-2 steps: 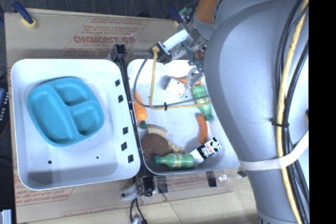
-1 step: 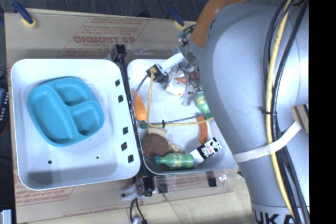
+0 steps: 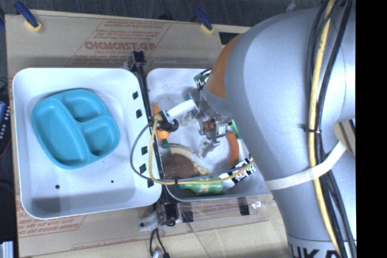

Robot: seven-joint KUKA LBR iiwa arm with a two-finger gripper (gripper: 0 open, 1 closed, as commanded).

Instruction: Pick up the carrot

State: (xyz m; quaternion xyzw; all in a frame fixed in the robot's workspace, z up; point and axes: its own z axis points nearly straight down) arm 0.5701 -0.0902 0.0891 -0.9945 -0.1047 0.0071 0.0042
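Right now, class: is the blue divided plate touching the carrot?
Apart. The camera view shows the blue plate in the left bin, the carrot in the right bin.

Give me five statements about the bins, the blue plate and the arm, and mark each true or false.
1. The blue plate lies in the left bin. True.
2. The blue plate has three compartments. True.
3. The arm reaches in over the left bin. False: it is over the right bin.
4. The carrot lies on the blue plate. False: it lies in the right bin.
5. The gripper is over the right bin. True.
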